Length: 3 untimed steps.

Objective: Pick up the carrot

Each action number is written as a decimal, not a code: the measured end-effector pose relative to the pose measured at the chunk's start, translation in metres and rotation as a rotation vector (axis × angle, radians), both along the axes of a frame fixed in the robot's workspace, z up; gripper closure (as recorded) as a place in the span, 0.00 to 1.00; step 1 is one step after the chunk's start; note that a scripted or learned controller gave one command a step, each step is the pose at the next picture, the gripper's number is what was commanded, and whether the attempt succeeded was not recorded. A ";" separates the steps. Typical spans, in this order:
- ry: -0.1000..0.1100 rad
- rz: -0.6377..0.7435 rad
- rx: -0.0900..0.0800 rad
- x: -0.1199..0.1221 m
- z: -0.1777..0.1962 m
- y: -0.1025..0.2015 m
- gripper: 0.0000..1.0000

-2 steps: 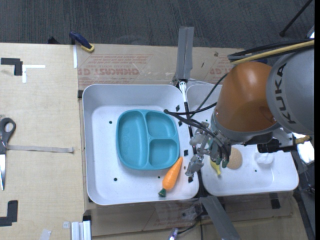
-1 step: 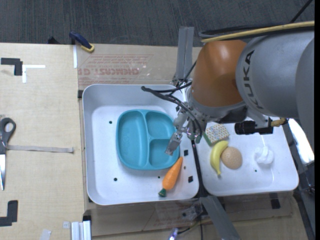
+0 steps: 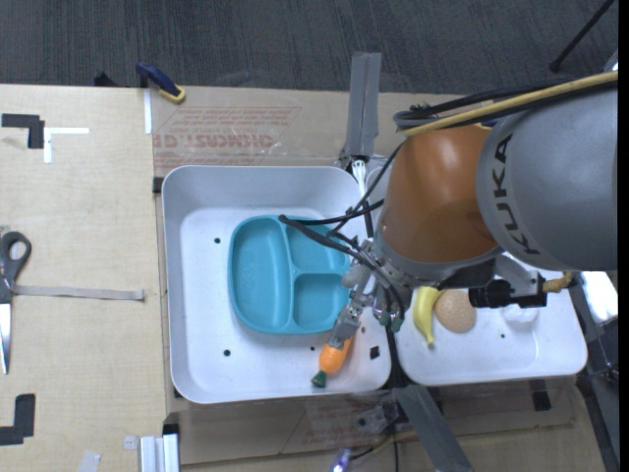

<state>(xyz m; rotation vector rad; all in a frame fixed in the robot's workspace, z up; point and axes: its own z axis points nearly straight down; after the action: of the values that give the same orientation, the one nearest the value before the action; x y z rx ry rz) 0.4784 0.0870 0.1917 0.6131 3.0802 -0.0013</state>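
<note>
One carrot (image 3: 333,359), one banana (image 3: 424,313), two bins (image 3: 197,293)

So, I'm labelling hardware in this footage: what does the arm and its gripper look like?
The arm is bulky and rounded, grey, with a wide orange band above the wrist and black KUKA lettering on the grey shell. Thin black cables loop from the wrist. The gripper is slim, metallic grey, with narrow fingers.

Glossy plastic tray (image 3: 270,281); smooth white bin (image 3: 192,293), probably plastic; matt wooden bench (image 3: 79,214).
</note>
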 end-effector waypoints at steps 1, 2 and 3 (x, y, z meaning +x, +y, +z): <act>0.000 -0.222 -0.001 0.061 -0.001 -0.013 0.00; -0.002 -0.500 0.003 0.006 -0.099 0.019 0.00; 0.013 -0.489 0.004 0.003 -0.092 0.024 1.00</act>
<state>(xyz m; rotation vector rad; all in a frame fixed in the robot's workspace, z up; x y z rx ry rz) 0.4814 0.1114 0.0994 1.3466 2.8520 0.0014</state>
